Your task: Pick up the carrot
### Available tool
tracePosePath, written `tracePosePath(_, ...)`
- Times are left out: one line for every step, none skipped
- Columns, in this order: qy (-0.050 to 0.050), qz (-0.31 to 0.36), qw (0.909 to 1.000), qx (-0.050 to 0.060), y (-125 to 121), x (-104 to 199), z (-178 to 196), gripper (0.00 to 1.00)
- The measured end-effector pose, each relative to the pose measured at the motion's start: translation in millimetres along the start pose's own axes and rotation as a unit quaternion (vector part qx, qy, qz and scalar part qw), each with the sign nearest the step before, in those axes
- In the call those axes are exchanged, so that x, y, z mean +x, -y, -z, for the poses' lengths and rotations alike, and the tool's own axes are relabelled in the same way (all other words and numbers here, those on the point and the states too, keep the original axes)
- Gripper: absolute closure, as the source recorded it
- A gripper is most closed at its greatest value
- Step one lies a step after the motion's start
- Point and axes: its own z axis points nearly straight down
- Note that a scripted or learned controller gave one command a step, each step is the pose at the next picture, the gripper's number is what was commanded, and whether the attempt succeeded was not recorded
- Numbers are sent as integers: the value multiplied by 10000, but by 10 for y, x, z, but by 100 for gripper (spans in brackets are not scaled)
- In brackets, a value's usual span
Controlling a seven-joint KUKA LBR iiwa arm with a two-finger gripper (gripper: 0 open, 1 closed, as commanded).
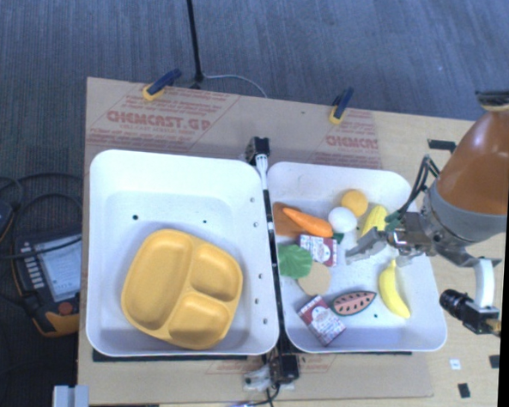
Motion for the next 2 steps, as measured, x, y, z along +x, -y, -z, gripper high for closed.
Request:
tracePosePath(6, -1219, 9925, -13, -815, 143, 305, 0)
tracePosePath(6, -512, 9987, 32, -951, 365, -482, 0)
